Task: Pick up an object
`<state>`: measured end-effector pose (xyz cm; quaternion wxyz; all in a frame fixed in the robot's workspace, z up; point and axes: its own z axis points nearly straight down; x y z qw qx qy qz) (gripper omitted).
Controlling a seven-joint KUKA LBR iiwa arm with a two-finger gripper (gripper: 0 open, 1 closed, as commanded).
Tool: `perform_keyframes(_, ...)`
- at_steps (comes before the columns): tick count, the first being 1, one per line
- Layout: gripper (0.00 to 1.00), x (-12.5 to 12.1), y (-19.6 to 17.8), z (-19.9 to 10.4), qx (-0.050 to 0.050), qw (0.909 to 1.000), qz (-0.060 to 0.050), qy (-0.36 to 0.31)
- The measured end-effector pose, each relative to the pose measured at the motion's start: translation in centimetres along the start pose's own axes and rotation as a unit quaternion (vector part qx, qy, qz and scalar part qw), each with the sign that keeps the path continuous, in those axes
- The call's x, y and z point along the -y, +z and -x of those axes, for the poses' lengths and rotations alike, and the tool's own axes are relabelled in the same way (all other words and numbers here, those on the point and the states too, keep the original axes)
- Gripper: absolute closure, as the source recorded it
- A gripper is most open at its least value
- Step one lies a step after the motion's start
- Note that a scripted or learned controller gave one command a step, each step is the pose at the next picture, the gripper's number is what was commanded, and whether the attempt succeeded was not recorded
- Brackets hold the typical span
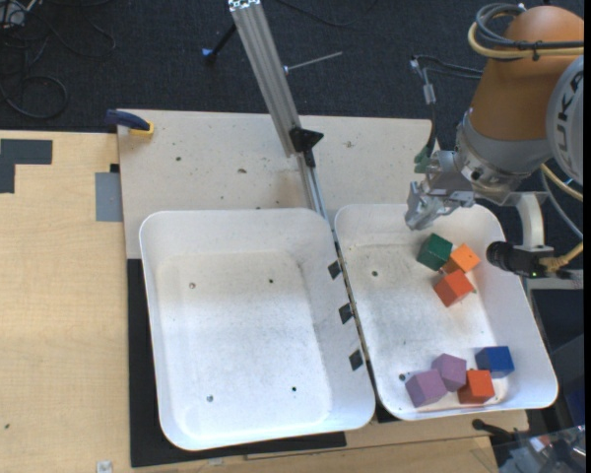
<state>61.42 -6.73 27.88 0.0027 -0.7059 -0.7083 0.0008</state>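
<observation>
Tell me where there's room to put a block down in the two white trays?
The left bin has bare floor from wall to wall. In the right bin, the middle is free, between the green block group and the purple blocks. It's crowded at the top right under the gripper and in the bottom right corner.

— Where do the two bins sit?
— Side by side on the counter (217, 166): the left bin (177, 264) and the right bin (527, 348), their inner rims touching.
— And the blocks?
— All in the right bin. Three blocks (450, 264) cluster near its back, just beside each other; four more blocks (460, 374) huddle at its front right corner.
— The claw?
— The claw (428, 208) hangs over the right bin's back edge, just behind the back cluster. A slanted rail (271, 67) rises behind the bins.
</observation>
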Motion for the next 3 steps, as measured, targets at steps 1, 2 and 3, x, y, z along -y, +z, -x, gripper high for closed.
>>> perform_keyframes(1,1.00,0.3,0.5,-5.4,0.000,1.0000,0.000,0.000)
perform_keyframes(2,1.00,0.3,1.6,-11.2,0.000,1.0000,-0.001,0.000)
perform_keyframes(3,1.00,0.6,2.8,-15.8,0.001,1.0000,-0.001,0.000)
